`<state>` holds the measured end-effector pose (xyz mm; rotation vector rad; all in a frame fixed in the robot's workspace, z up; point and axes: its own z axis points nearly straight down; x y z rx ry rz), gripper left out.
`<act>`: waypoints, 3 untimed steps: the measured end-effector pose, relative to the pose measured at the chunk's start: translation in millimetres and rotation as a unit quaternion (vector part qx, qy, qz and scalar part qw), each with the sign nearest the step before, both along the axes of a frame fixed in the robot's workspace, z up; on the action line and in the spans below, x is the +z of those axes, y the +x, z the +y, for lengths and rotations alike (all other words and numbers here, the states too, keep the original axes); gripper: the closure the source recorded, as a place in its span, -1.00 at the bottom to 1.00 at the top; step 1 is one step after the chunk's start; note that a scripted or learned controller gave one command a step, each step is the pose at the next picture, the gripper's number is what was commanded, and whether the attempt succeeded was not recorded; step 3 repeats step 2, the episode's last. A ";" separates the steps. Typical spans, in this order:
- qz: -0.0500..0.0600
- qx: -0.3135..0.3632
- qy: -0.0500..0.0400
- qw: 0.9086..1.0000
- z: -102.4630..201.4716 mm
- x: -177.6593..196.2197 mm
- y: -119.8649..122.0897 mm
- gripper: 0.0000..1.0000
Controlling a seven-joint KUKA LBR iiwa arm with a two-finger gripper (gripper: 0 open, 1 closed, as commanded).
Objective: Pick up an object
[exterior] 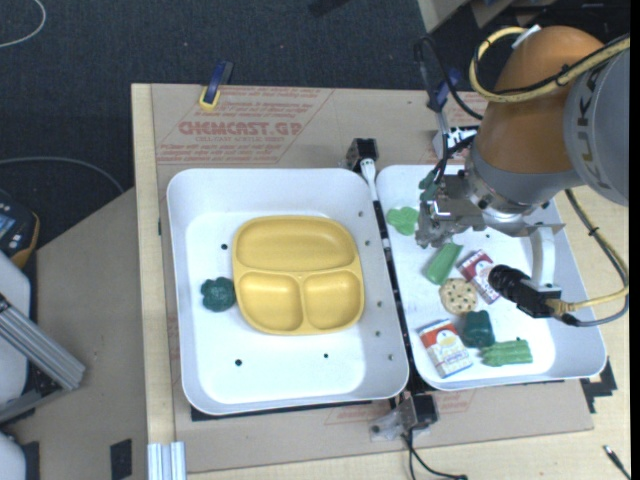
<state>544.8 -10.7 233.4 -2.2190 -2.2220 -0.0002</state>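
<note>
Jaw state: undeterminable, my gripper (432, 230) hanging low over the right bin (585, 353), near its left wall. Directly beneath lies a green block (440, 264), tilted; a light green piece (403, 219) sits just beside. Cookie (458, 295) lies near.

The brown board (240, 123) under the two bins carries red print along its far edge; the large line reads roughly "CHEMCAST GP", though the last letters are unclear; smaller red lines above and below it are too fine to read. In the right bin, a small red-and-white packet (445, 348) near the front rim and another red-and-white packet (480, 273) near the middle both show printed faces; the lettering on each is too small to make out.
</note>
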 end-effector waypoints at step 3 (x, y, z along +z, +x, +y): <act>0.000 0.000 0.000 1.000 -0.4 -0.1 -6.4 1.00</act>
